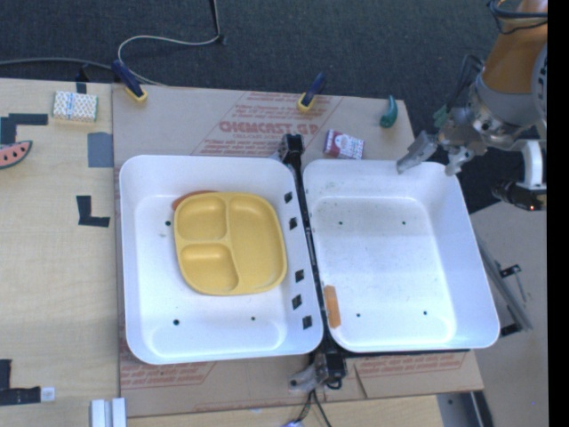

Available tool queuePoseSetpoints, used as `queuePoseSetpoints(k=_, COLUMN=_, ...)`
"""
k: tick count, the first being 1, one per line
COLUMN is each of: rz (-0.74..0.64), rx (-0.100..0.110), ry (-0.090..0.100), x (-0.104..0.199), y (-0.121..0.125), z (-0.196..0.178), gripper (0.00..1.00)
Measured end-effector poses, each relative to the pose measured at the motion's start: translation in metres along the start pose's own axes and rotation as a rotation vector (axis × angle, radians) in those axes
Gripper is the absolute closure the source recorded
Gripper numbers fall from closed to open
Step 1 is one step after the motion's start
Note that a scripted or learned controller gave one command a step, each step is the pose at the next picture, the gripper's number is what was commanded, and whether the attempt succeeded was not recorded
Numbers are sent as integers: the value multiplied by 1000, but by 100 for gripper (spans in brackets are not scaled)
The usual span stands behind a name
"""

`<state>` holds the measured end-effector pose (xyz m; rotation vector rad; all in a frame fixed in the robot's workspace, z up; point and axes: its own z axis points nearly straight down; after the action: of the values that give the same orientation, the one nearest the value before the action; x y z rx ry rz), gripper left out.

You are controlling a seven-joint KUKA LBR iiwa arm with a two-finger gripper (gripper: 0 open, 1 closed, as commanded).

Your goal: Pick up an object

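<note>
A yellow sectioned plate (229,242) lies in the left bin (151,327), with a reddish thing peeking out from under its far left edge (188,197). A small orange stick-like object (332,306) rests against the left wall of the right bin (444,318). My gripper (434,156) hangs over the far right corner of the right bin, well away from both objects. Its two fingers are spread apart with nothing between them.
A small red and white packet (343,144) lies on the cardboard behind the bins. Yellow-blue clamps (130,80) (311,92) and a green clip (388,111) hold the cardboard's far edge. A cable (169,37) runs across the back.
</note>
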<state>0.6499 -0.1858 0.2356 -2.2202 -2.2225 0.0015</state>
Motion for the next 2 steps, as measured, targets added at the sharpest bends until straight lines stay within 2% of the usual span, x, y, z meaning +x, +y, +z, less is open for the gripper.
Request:
queuePoseSetpoints(k=1, rz=0, rx=3, ry=1, x=23, y=18, z=81, gripper=0)
queuePoseSetpoints(k=2, rz=0, rx=2, ry=2, x=70, y=7, z=120, gripper=0)
